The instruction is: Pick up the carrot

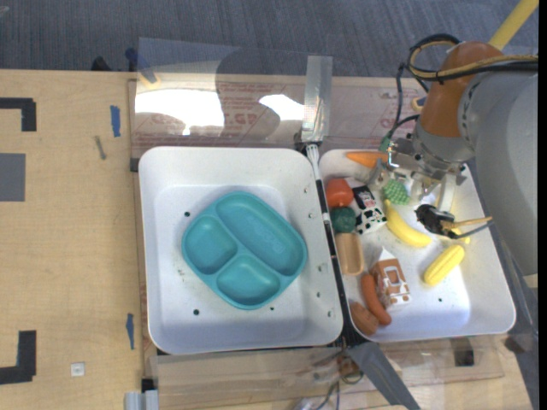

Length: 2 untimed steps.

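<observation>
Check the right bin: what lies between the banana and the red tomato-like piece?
In the camera view, a black-and-white toy lies between the banana and the red piece.

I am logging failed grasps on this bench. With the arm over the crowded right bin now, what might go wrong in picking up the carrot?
1. The orange carrot lies against the right white bin's top rim, leaving little room on that side for a grip.
2. The hand hangs right of the carrot, over the small green knobbly toy and yellow banana, so closing here may grab those instead.
3. The red-orange round toy nearby looks similar.
</observation>
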Each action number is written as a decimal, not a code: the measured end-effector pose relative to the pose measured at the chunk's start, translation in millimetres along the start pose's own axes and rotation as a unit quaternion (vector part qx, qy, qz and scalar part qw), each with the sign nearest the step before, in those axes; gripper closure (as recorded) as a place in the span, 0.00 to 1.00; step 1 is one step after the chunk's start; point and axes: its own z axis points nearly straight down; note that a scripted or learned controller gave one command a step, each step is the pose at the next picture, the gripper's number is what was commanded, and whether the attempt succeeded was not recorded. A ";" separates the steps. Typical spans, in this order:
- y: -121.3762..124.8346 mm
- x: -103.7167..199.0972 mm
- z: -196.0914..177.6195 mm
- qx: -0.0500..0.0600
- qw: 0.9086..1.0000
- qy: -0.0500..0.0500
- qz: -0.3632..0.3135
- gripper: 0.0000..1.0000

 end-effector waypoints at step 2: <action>-4.6 19.1 -10.1 0.000 0.996 0.001 0.089 1.00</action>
